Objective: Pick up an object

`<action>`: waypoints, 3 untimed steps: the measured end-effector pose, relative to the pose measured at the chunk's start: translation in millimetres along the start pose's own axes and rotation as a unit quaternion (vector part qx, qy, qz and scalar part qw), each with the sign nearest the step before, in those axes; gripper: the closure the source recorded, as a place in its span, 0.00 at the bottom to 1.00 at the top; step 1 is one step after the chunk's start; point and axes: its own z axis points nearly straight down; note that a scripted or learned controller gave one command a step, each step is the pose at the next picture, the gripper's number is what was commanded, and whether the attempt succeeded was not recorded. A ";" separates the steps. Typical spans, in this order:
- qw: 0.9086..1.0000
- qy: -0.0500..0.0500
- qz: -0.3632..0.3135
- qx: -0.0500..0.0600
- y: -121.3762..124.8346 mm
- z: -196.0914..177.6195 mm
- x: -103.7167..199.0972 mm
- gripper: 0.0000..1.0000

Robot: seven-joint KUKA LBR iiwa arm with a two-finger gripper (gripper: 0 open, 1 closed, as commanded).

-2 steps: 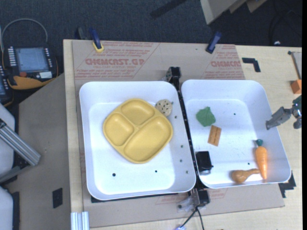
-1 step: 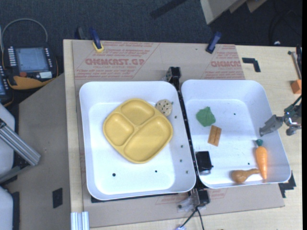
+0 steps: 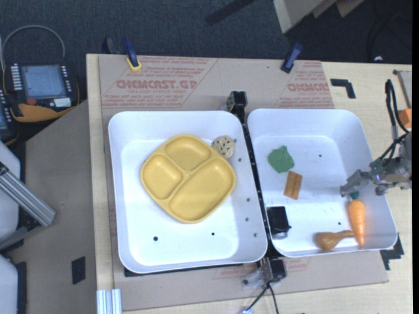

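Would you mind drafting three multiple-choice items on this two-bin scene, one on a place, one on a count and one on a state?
1. Where does the yellow divided plate lie?
A. in the left bin
B. in the right bin
C. on the cardboard outside both bins

2. How many compartments does the plate have?
A. two
B. three
C. five

3. How does the carrot stand relative to the gripper?
A. it is lifted high above the bin
B. it lies on the right bin's floor just below the gripper
C. it rests on the plate

Answers:
1. A, since the plate sits inside the left bin beside the speckled cookie.
2. B, as its ridges mark off three sections.
3. B, because the carrot lies flat in the right bin, near the brown drumstick.
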 end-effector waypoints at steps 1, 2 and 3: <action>1.000 0.000 0.000 0.001 -2.4 42.9 3.8 0.00; 1.000 -0.001 0.000 -0.002 -1.6 31.0 3.1 1.00; 1.000 -0.002 -0.001 -0.004 1.3 -28.3 10.0 1.00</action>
